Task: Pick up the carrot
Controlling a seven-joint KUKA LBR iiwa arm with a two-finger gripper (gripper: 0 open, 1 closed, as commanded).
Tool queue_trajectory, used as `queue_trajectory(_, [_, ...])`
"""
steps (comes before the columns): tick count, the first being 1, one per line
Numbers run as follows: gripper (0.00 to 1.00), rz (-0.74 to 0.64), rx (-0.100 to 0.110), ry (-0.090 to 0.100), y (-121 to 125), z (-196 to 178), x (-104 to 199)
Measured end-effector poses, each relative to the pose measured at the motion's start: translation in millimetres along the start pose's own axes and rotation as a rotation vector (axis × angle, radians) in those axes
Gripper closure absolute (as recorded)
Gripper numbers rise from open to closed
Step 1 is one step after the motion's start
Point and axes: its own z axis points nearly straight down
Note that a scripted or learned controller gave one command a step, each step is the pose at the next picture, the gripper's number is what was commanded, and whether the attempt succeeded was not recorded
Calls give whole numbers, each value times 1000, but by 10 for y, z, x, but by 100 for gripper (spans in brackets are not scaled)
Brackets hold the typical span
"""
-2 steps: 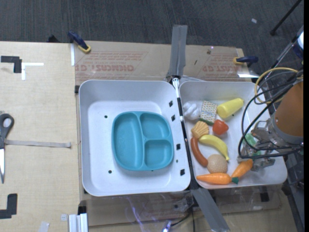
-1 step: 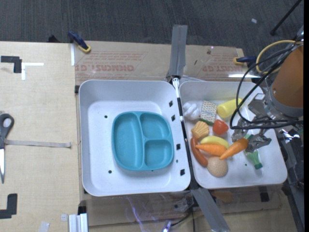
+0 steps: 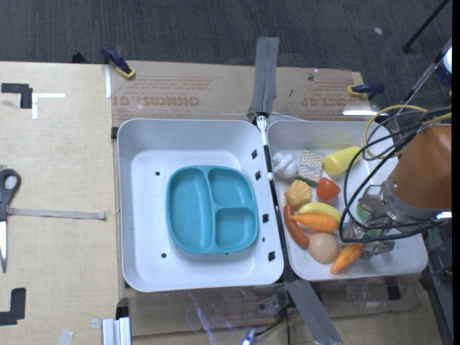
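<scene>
Left bin (image 3: 136, 192): a shallow white plastic tub holding a turquoise three-compartment plate (image 3: 213, 209). Right bin (image 3: 402, 261): a matching white tub crowded with toy foods. Among them, a long orange carrot (image 3: 315, 222) lies across the middle, just below a yellow banana (image 3: 320, 209) and above a beige egg-shaped piece (image 3: 323, 248); a red sausage (image 3: 295, 227) lies at its left. A second, shorter orange carrot-like piece (image 3: 346, 257) rests near the front wall. The grey arm's gripper (image 3: 366, 230) hovers just right of the carrot; whether its fingers are parted or closed cannot be told.
</scene>
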Motion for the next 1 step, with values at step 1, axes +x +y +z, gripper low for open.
queue_trajectory(1, [100, -9, -1, 0, 411, 0, -449])
